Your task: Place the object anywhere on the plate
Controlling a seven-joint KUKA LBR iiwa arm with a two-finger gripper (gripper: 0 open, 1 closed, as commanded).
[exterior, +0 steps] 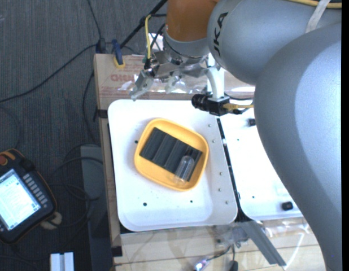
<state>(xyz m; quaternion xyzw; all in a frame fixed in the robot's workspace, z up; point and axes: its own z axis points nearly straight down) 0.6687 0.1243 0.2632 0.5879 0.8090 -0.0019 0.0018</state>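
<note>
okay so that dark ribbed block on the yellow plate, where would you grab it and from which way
Probably from above, pinching the dark block across its short width, mid-length. It lies flat and slantwise on the yellow plate, long edges exposed. Avoid its lower-right end, where a small clear piece rests.

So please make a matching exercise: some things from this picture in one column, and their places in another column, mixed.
Things:
1. yellow plate
2. dark grooved block
3. gripper
4. handheld screen

Places:
A. on the plate
B. above the far edge of the left bin
C. inside the left bin
D. on the floor, left of the bench

Pairs: 1-C, 2-A, 3-B, 4-D
</note>
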